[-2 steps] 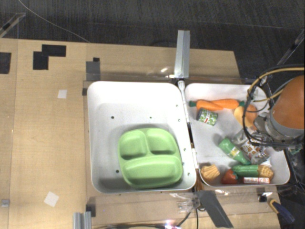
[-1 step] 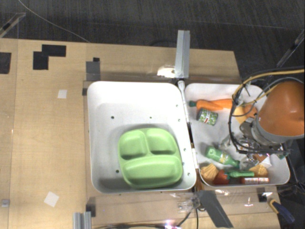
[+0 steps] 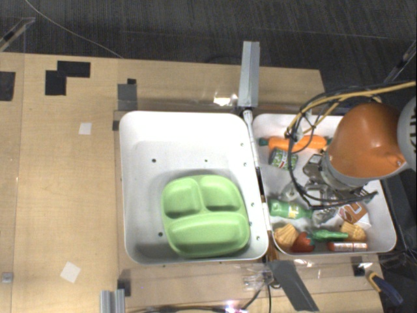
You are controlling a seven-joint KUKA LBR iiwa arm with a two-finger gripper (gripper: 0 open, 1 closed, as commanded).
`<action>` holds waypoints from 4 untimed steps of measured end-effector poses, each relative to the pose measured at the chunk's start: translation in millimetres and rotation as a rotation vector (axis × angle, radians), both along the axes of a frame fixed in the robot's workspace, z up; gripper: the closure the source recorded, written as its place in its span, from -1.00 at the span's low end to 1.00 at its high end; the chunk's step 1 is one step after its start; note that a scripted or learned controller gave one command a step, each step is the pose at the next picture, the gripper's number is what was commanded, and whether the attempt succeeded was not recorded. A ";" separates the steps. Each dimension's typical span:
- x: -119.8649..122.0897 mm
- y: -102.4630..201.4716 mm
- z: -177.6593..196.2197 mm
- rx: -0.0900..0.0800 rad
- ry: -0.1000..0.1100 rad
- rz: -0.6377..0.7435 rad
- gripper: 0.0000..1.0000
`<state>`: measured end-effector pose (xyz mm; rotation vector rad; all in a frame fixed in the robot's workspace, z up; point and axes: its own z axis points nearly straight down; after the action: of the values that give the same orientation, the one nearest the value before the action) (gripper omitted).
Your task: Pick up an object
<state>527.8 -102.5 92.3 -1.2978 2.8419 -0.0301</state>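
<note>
The arm's orange band point(image 3: 368, 142) and grey wrist hang over the right bin point(image 3: 389, 230), hiding much of its middle. The gripper point(image 3: 320, 197) reaches down among the objects, its fingers lost in cables and clutter. Around it lie an orange carrot-like piece point(image 3: 296, 142) with a green-labelled can point(image 3: 283, 157) at the back. A green bottle point(image 3: 290, 208) lies to its left. At the front sit a tan pastry point(image 3: 285, 233), a red fruit point(image 3: 302, 242), a green pepper-like piece point(image 3: 327, 235), a red stick point(image 3: 346, 246) and a waffle cone point(image 3: 354, 229).
The left bin point(image 3: 150, 149) holds a green divided tray point(image 3: 205, 215) near its front. A grey metal post point(image 3: 249, 74) stands behind the seam between the bins. Yellow and black cables point(image 3: 326, 103) loop above the wrist. Wooden bench surface point(image 3: 58, 175) extends to the left.
</note>
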 end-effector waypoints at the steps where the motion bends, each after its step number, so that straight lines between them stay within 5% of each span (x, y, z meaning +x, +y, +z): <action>1: 62.2 -8.4 -2.2 0.015 0.008 -0.204 -1.00; 2: 23.0 -9.4 20.2 0.012 0.016 -0.025 -1.00; 3: 102.1 2.8 -3.1 0.012 0.009 -0.073 -1.00; 4: 54.4 11.8 -1.8 0.013 0.008 -0.060 -1.00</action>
<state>582.2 -90.8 90.5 -1.2132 2.8822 -0.0073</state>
